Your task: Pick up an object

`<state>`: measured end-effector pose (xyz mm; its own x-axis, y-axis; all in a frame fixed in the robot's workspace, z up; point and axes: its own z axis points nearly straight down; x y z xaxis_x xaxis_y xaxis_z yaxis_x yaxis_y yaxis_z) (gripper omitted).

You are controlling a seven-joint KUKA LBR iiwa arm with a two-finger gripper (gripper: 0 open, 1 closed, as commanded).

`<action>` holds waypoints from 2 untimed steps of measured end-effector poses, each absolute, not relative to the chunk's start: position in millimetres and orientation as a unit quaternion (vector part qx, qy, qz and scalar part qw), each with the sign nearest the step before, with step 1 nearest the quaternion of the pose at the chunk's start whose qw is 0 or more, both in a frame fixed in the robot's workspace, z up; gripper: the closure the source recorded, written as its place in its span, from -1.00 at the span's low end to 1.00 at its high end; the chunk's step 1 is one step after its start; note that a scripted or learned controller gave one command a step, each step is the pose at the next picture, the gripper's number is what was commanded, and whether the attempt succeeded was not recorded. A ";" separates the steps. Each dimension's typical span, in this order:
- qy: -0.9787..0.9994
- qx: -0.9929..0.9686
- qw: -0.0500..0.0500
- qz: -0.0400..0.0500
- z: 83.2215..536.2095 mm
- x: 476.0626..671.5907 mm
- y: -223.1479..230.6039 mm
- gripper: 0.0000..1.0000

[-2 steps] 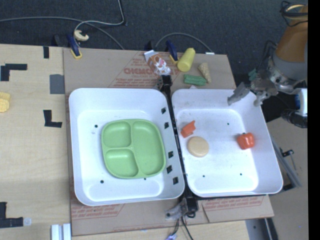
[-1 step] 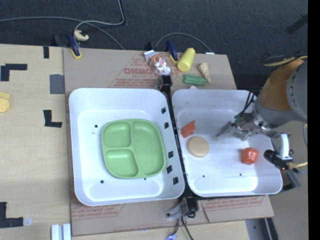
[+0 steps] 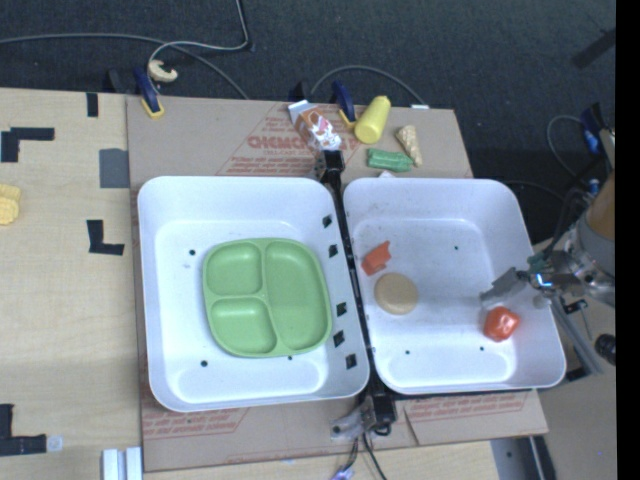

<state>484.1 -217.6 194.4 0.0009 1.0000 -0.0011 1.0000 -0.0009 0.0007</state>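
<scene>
Tool (image 3: 505,286) above red object (image 3: 501,323) in right bin (image 3: 440,196), grip state unclear

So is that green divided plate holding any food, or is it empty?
Empty. The green plate lies flat in the left bin, and all three compartments show bare green. The red pieces and the tan round one lie in the right bin.

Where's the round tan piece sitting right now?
The round tan piece lies in the right bin, near its left wall, just below the orange piece and left of the red piece.
</scene>
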 end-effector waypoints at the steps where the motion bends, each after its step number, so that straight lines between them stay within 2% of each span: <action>1: 0.707 0.707 0.000 0.000 104.0 483.8 -215.3 -1.00; 2: 0.708 0.706 0.000 0.000 144.3 568.8 -173.7 -1.00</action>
<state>568.8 -173.7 144.3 -0.0018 1.0000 -0.0001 1.0000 0.0018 0.0004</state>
